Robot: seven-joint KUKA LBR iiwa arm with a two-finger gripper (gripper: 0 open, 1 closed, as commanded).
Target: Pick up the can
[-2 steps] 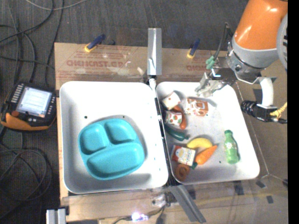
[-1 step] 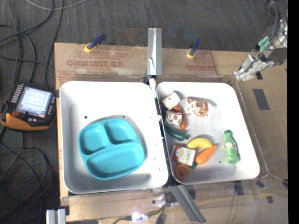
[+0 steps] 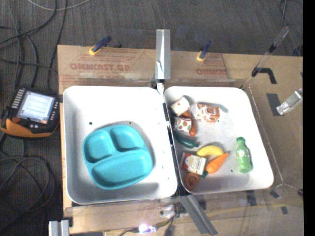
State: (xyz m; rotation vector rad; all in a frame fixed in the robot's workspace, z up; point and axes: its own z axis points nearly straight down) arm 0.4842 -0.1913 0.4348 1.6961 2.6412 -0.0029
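One can (image 3: pixel 184 125) lies by the right bin's (image 3: pixel 256 132) left edge, on the side farthest from your arm's entry; the gripper's state cannot be told.

- The left bin (image 3: pixel 69 132) and the right bin (image 3: pixel 256 132) touch along their shared edge; the right bin lies on the side the arm reaches from.
- A divided plate (image 3: pixel 118 156) lies in the left bin, toward its front.
- In the right bin, the can (image 3: pixel 183 126) lies near the shared edge, behind a banana (image 3: pixel 210 151) and a carrot (image 3: pixel 216 163).
- A bottle (image 3: pixel 243 155) lies just right of the carrot, nearest the arm's side.
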